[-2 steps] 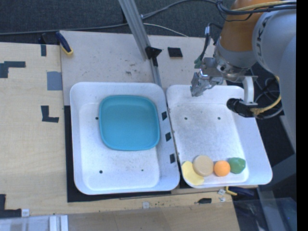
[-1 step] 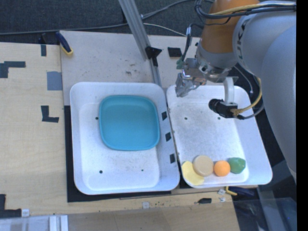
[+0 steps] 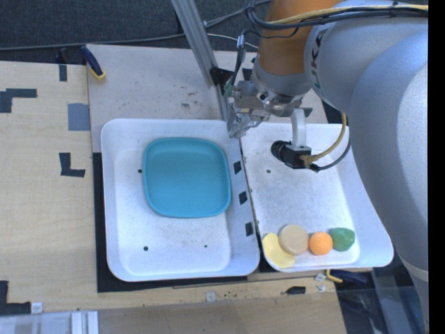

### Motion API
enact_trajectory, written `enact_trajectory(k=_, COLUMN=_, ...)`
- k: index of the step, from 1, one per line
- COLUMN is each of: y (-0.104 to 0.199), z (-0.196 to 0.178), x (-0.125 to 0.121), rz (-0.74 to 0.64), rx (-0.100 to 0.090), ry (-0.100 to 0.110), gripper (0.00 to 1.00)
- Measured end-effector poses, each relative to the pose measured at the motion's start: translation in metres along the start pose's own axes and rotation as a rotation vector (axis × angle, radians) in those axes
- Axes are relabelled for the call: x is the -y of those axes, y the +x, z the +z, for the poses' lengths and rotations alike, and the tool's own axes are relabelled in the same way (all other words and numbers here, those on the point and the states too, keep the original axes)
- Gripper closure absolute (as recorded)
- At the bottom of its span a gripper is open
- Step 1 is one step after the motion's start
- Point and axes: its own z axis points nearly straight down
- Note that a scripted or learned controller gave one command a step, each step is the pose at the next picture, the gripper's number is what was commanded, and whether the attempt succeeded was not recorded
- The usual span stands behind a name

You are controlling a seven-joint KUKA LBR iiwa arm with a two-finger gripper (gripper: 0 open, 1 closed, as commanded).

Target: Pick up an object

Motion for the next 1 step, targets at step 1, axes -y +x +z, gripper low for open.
enact_trajectory(k=1, y=0.0483, z=0.0198, x=-0.0191, rz=0.001, rx=0.001, ry=0.002, gripper=1.0)
